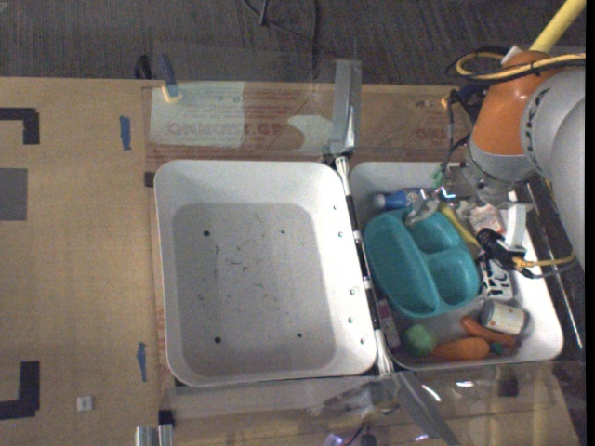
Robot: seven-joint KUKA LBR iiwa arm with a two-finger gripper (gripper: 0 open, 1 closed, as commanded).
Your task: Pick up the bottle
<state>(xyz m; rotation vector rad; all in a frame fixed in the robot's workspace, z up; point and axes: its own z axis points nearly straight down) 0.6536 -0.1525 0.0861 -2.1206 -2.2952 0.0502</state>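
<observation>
Gripper (444, 196) of mine hangs low over the far edge of the right bin (548, 337), and the wrist above it hides so much that I cannot tell whether it is parted or shut.

What I take for the bottle (398, 198) lies on its side just beside the gripper, along that far edge toward the bin's far left corner: a clear body with a blue end (the label is too small to read). It rests against, or very near, the far rim of the teal divided tray (423, 266), which takes up most of the bin's middle. Small things are crowded along the right edge under my arm, among them a white cup (507, 317) near the near right corner. An orange carrot (462, 348) and a green ball (420, 338) sit along the near edge. The left bin (177, 249) carries nothing I need.

To do this step well, I judge I should straddle the bottle across its narrow width, not along its length, and come down square so neither side lands on the tray rim. The wall and the tray leave little room, so a centred, vertical descent matters, and I would close only once the bottle sits fully between. Round plastic may roll away toward the corner if nudged.
</observation>
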